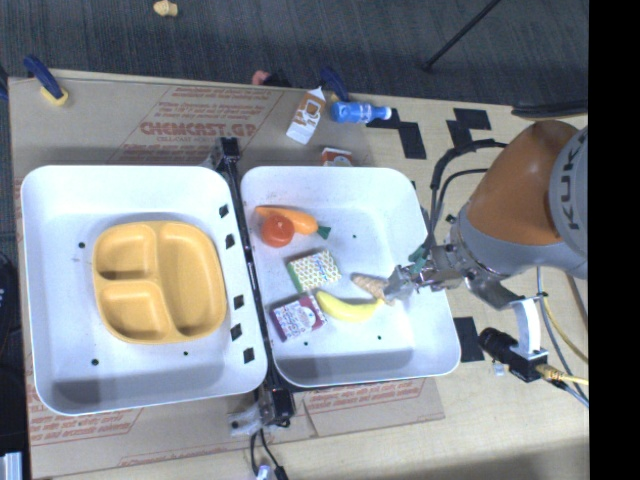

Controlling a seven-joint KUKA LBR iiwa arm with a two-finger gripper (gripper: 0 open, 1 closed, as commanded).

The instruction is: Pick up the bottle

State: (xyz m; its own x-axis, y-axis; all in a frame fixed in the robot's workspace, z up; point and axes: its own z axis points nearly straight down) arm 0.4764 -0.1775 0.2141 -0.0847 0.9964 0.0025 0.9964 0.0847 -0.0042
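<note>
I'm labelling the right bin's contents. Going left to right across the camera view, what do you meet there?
Tomato, small pink packet, green patterned packet, banana, then the tool at the bin's right wall.

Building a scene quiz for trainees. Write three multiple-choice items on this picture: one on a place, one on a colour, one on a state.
1. Where does the blue bottle lie?
A. In the right bin
B. On the bench beyond the bins
C. On the tray

2. What colour is the tray in the left bin?
A. Yellow
B. Green
C. Red

3. How does the banana lie?
A. Hanging from the hand
B. Standing on end
C. Flat on the floor of the right bin

Key: 1 B, it lies on the bench above the right bin's far rim. 2 A, the compartment tray is yellow. 3 C, it rests flat, left of the hand.
</note>
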